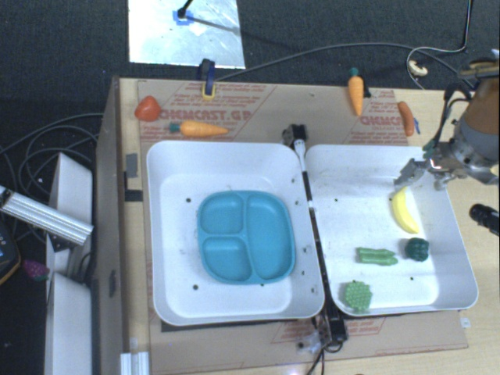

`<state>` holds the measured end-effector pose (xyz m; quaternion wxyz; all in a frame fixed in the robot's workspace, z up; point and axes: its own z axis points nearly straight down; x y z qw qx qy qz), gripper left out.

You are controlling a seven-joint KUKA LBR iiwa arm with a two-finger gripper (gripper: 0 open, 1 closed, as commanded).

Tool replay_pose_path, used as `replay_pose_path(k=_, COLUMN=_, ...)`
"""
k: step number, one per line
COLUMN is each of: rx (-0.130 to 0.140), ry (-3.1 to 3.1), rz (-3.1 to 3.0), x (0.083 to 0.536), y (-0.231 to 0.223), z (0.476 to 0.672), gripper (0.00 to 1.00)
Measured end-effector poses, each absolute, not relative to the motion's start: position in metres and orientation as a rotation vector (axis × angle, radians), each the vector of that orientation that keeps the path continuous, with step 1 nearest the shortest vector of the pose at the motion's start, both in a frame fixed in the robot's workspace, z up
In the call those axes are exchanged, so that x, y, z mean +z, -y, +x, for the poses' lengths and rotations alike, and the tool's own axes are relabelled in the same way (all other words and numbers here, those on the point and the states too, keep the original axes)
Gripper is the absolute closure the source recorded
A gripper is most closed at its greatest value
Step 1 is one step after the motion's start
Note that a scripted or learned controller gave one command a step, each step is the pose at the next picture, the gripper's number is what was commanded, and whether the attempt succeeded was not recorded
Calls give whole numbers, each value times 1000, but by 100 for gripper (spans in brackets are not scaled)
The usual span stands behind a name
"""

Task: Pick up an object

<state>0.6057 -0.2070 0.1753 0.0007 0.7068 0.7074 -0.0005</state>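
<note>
The right bin (344, 209) holds a yellow banana (405, 211), a green pickle-like piece (376, 256), a dark green broccoli (417, 248) and a light green bumpy ball (358, 295). My gripper (423, 180) hangs over the bin's upper right corner, just above the banana and apart from it. Its fingers stand spread with nothing between them.
A blue divided plate (246, 237) lies in the left bin (172, 209). On the bench behind the bins lie an orange carrot (203, 129), a red tomato-like piece (147, 108), a second carrot (355, 94) and a small orange piece (405, 117). A black divider (311, 225) runs between the bins.
</note>
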Motion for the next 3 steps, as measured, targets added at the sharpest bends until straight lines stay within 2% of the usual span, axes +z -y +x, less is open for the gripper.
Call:
replay_pose_path(k=1, rx=-1, ry=-2226, rz=2218, x=93, y=206, z=617, gripper=0)
replay_pose_path(k=2, rx=3, ry=-2225, rz=2212, x=105, y=206, z=619, gripper=100)
replay_pose_path(k=3, rx=6, ry=-2225, rz=2214, x=173, y=123, z=618, gripper=100)
